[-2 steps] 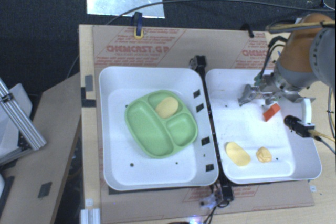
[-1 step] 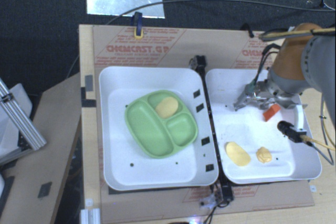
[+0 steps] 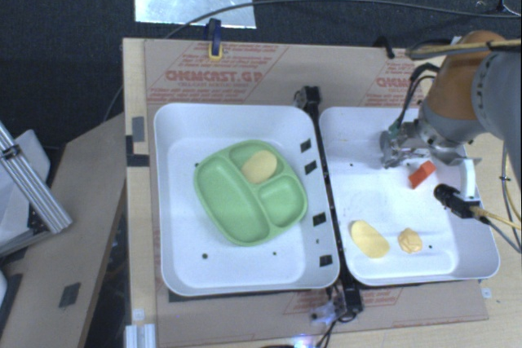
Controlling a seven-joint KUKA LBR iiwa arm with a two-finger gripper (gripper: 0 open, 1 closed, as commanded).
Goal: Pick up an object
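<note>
White bins sat side by side on the brown surface [image 3: 245, 65], the arm entering over the right one.

The left bin [image 3: 183, 175] held a green divided plate [image 3: 236, 204], which serves as landmark here. A pale yellow lump [image 3: 260, 166] lay in the plate's upper-right compartment. Right of the plate, past the divider, the right bin [image 3: 359, 191] carried a yellow oval piece [image 3: 369, 240] low down, and a smaller yellow piece [image 3: 410, 240] just beside it, farther from the plate. Higher and right of the plate, the end effector [image 3: 395, 152] hung over that bin's upper part; whether it was spread or closed could not be told. An orange-red block [image 3: 421, 174] lay just beside it, on the side away from the plate.
</note>
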